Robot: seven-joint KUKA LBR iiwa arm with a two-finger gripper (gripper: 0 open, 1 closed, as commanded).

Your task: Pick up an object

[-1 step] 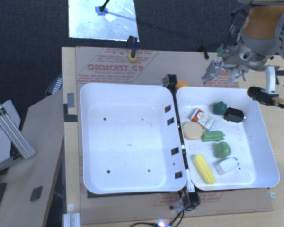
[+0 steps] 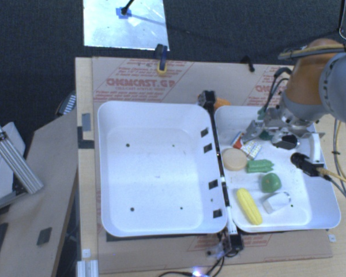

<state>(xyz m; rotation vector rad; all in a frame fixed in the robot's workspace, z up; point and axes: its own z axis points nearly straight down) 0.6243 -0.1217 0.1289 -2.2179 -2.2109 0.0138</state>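
The right bin holds a yellow corn cob, a round green fruit, a long green vegetable, a tan disc, a small white cup on its side and a striped packet. My gripper hangs low over the back of this bin, just above and behind the striped packet. Something small and teal sits right under the gripper, partly hidden by it. I see nothing clearly held.
The left bin lies beside the right one, split from it by a black-clipped divider. An orange thing sits at the right bin's back rim. Cardboard covers the bench behind both bins.
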